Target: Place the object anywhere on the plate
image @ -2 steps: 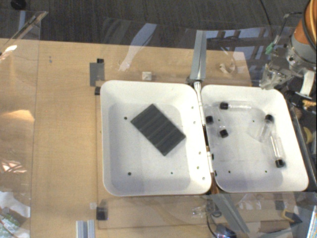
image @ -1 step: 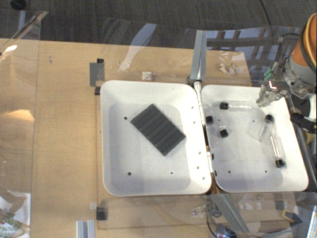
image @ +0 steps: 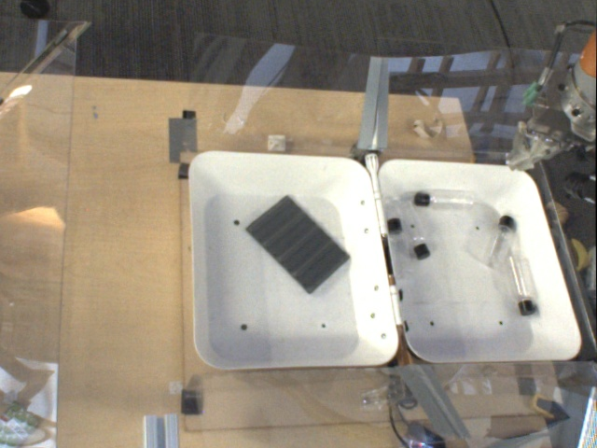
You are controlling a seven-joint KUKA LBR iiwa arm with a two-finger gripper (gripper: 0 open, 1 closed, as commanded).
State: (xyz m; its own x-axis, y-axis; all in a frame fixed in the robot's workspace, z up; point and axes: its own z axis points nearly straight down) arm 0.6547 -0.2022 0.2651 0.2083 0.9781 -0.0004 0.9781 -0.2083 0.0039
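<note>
Wooden bench, two white bins: your dark plate [image: 298, 244] waits flat in the left bin [image: 210, 278]; clear tubes [image: 448, 198] lie scattered right. Gripper [image: 534, 147] hovers outside, grip state unreadable.

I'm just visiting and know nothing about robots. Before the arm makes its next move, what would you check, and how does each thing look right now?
1. Dark ribbed plate lies flat in the left bin, top bare: ok.
2. Clear tubes with black caps lie in the right bin, reachable: ok.
3. Small black caps lie loose, apart from the tubes: ok.
4. Gripper sits above the right bin's far right corner, not over any tube: not ok.
5. Object between the fingers: cannot tell.
</note>
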